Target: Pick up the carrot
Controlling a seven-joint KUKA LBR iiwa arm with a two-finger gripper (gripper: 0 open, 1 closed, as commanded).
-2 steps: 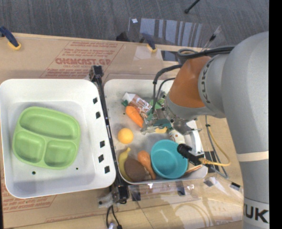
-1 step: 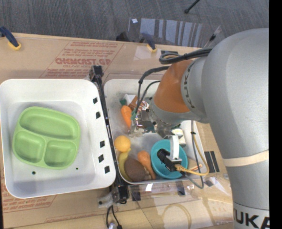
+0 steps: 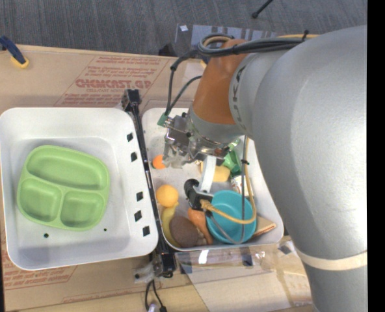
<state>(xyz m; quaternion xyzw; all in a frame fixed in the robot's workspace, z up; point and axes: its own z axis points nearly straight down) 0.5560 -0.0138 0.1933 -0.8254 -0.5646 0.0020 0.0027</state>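
The arm [image 3: 296,142] covers much of the right bin [image 3: 152,119]. The pincer's [image 3: 179,153] fingertips are too cluttered to make out.

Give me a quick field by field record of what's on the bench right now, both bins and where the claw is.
left bin: shallow white bin holding a green three-compartment plastic plate
right bin: shallow white bin with a crowded pile at its near end
pile items: teal plastic bowl, round orange ball-like fruit, brown rounded lump
small orange piece: by the right bin's left wall, possibly the carrot, too small to be sure
claw: low over the right bin, beside the small orange piece
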